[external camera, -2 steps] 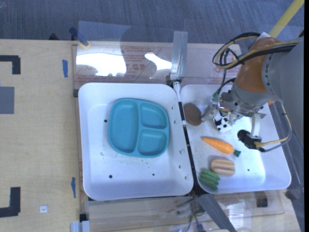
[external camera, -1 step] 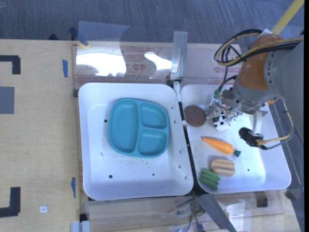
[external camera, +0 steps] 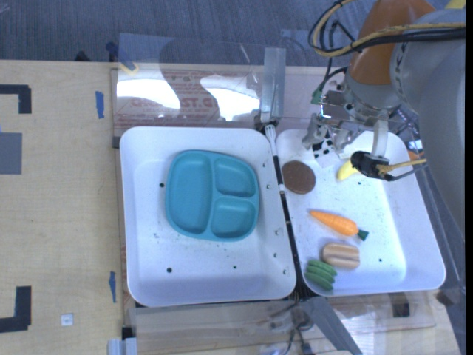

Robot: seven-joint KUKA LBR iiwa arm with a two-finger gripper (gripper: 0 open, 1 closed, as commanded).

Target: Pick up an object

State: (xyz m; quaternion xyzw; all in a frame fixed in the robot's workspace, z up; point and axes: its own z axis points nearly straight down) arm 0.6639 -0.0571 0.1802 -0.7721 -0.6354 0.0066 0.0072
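- Gripper [external camera: 323, 140] low over far end of right bin [external camera: 421, 257]; open or closed — can't tell.
- In right bin: brown disc [external camera: 298, 177], yellow piece [external camera: 346, 171], carrot [external camera: 335, 222], bun [external camera: 341, 254], green item [external camera: 321, 272].
- Left bin [external camera: 140, 198]: blue divided plate [external camera: 213, 195].

Tool [external camera: 323, 140] over far end of right bin [external camera: 414, 265]. Round disc [external camera: 298, 177] just below-left of it; banana [external camera: 346, 170] just right. Carrot [external camera: 337, 222], bun [external camera: 341, 254], bean pod [external camera: 321, 271] lie nearer the camera. Divided plate [external camera: 212, 195] in left bin [external camera: 140, 198], well left.
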